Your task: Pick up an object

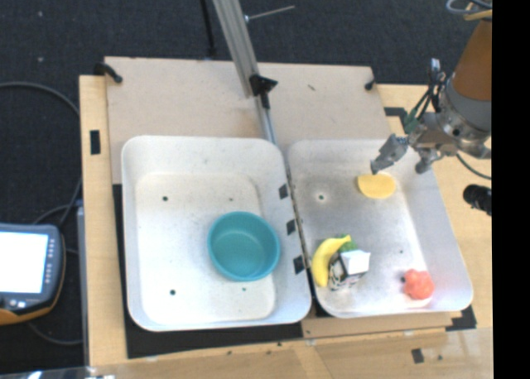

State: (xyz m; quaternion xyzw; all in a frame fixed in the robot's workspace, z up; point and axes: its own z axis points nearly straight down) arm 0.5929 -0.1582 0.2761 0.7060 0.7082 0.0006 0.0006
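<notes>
My gripper [406, 156] hangs over the back right corner of the right bin [431, 203], its two fingers spread apart with nothing between them. A flat yellow disc [377, 185] lies just below and left of the left fingertip. Near the bin's front lie a yellow banana [325, 256], a small white and dark block [352, 266] touching it, and a red lump [418, 284] in the front right corner. A teal bowl [243, 245] sits in the left bin [157, 203].
A slanted metal pole [236, 30] rises from behind the divide between the two bins. A tablet [25, 270] rests off the bench at the left. Cables hang near the arm at the right edge.
</notes>
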